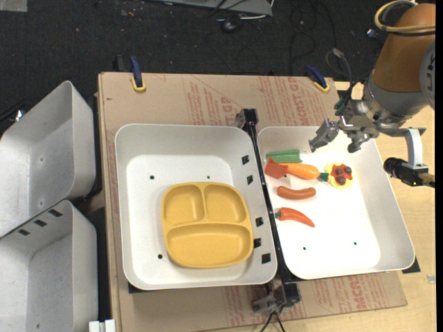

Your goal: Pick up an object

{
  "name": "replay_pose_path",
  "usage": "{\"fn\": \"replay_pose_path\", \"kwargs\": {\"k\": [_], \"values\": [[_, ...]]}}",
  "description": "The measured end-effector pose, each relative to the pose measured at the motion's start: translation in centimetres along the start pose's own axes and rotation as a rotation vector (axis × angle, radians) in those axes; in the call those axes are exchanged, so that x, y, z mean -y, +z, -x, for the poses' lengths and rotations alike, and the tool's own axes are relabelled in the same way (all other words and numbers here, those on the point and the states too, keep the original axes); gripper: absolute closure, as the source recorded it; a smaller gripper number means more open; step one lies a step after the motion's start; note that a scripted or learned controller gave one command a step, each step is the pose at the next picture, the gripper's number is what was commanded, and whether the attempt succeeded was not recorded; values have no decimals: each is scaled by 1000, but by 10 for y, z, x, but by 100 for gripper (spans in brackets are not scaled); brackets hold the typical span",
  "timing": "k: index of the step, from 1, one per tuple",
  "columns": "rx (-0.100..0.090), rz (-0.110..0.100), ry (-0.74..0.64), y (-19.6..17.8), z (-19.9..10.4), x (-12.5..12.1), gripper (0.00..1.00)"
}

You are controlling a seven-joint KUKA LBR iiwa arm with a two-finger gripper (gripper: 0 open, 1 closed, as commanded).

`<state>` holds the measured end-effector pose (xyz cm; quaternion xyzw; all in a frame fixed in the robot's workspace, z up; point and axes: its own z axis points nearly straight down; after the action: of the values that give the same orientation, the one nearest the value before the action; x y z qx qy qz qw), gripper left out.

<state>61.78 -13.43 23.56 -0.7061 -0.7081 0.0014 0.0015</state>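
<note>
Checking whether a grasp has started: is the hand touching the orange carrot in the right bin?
Apart. The camera view shows the hand hovering up and right of the carrot, bare white bin floor between them.

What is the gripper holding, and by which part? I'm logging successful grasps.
Nothing: the gripper hangs open above the right bin, with no object between its fingers.

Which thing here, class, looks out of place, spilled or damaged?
Nothing stands out. The yellow tray lies flat in the left bin; the toy foods, such as the carrot and sausage, lie loose inside the right bin, below the gripper.
</note>
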Motion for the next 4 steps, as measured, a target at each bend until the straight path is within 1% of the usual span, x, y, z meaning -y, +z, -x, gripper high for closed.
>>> {"fn": "replay_pose_path", "kwargs": {"k": [1, 2, 3, 4], "values": [[0, -1, 0, 50, -9, -5, 0], [0, 0, -1, 112, -12, -10, 0], [1, 6, 0, 98, -12, -11, 100], [2, 9, 4, 37, -5, -10, 100]]}}
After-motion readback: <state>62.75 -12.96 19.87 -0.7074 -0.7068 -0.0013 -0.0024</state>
